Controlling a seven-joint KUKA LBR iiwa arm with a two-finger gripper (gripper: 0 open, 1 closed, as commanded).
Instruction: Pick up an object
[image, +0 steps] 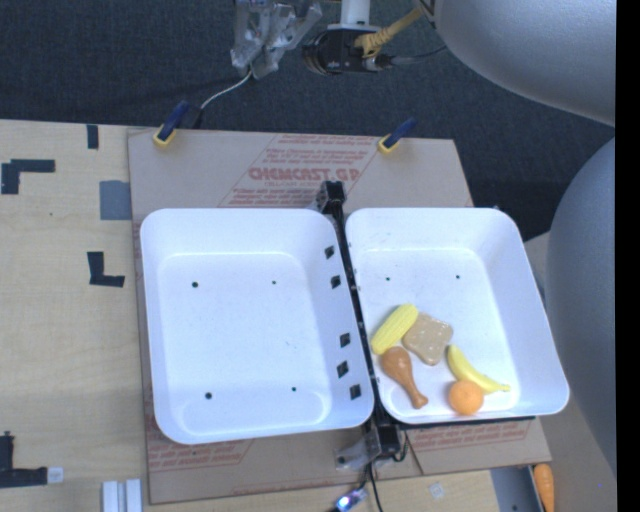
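On my feed the wooden bench (60, 330) carries a cardboard sheet (300, 170) under two white bins. The left bin (160, 300) sits beside the right bin (500, 260), whose near corner holds a corn cob (394, 327), a toast slice (427, 339), a drumstick (405, 374), a banana (472, 371) and an orange (465, 398), clustered close. The gripper (262, 40) hangs beyond the bins; I cannot tell its state.

Light wood tabletop (60, 330) with black tape marks on its left part, and a brown cardboard sheet (300, 170) with red print lying flat on it, held at the far edge by two blue-and-yellow clamps (170, 123). Dark blue-grey carpet floor (100, 60) runs beyond the far edge. Lighting is even and diffuse, with soft shadows only.
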